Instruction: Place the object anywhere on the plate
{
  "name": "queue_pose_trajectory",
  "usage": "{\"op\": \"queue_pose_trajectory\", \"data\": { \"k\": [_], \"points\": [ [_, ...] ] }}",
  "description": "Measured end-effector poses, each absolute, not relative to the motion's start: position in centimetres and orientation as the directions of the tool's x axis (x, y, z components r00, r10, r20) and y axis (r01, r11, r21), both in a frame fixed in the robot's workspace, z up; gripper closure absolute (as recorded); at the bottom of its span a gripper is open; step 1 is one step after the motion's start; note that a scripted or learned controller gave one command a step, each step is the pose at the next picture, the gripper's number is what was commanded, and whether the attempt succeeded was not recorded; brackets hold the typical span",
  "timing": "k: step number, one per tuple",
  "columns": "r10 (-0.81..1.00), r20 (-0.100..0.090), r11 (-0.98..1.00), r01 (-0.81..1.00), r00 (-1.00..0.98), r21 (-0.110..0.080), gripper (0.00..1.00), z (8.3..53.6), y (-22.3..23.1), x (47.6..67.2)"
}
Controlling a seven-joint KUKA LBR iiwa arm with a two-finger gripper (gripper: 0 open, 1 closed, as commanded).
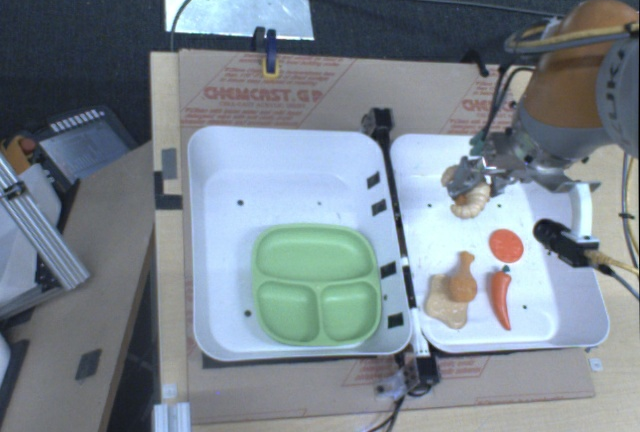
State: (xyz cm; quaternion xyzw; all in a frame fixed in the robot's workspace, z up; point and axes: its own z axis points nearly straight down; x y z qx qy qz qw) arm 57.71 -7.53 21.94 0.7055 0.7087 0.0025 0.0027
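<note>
End effector (468, 182): we see it low over the rear part of the right bin, at the end of the grey arm that comes in from the right. We cannot tell how far it is spread; the metal tip is small and blurred against the white floor.
Contact: we see the tip right over the upper end of a pale, curled croissant-like object (470, 203), touching or nearly so. We cannot make out the object sitting between the fingers, so we do not call it held.
Croissant-like object: we find it lying on the floor of the right bin (575, 320), toward the back and near the middle, just under the tip.
Plate (316, 282): we see a green plate with three compartments resting in the left bin (215, 210), toward its front. It is well apart from the croissant-like object, with the divider between the bins lying between them.
Other things in the right bin: we note a red-orange disc (506, 245) just in front of the end effector, a red chili pepper (501, 298) in front of the disc, and a tan chicken drumstick (453, 292) to the left of the pepper.
Counter (105, 250): we see both bins side by side on a brown cardboard sheet (300, 90).
</note>
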Motion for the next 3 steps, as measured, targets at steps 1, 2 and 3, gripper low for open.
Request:
{"op": "queue_pose_trajectory", "data": {
  "k": [1,2,3],
  "points": [
    [1.0,0.0,0.005,1.0,-0.005,0.005,1.0,25.1,-7.5,57.8],
    [1.0,0.001,0.009,1.0,-0.009,0.003,1.0,23.7,-3.0,59.7],
    [1.0,0.002,0.01,1.0,-0.01,0.002,1.0,23.2,3.1,61.0]
  ]
}}
